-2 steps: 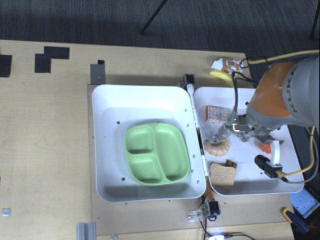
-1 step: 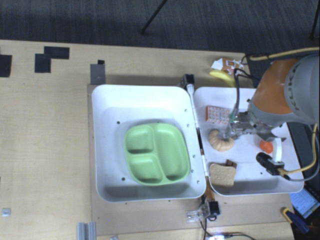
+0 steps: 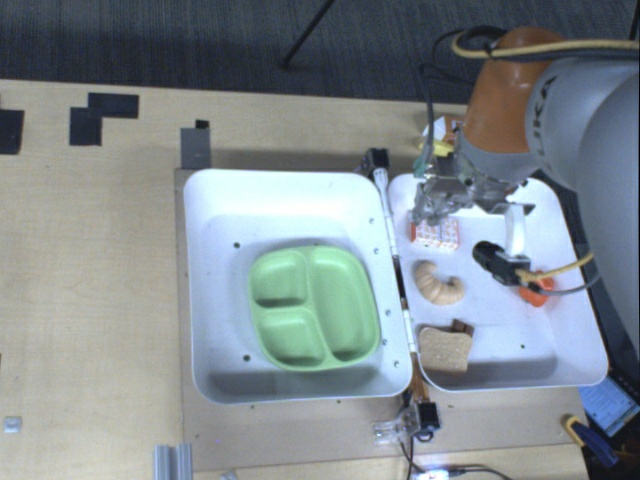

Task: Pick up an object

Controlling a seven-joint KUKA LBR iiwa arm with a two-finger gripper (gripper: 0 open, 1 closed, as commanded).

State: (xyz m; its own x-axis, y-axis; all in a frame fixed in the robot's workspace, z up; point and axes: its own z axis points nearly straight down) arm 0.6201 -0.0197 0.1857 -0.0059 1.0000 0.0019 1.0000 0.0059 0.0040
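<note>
A small white packet dotted with red (image 3: 436, 233) is seen lying flat near the left wall of the right bin (image 3: 570, 358), above a pale croissant (image 3: 439, 282) and a slice of brown bread (image 3: 446, 348). The gripper (image 3: 433, 211) is poised right over the packet's upper edge; jaw opening and any grasp cannot be told.

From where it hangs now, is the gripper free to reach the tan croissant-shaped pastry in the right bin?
Probably yes: the gripper hangs above the right white bin, and the tan croissant-shaped pastry lies uncovered just below.
</note>
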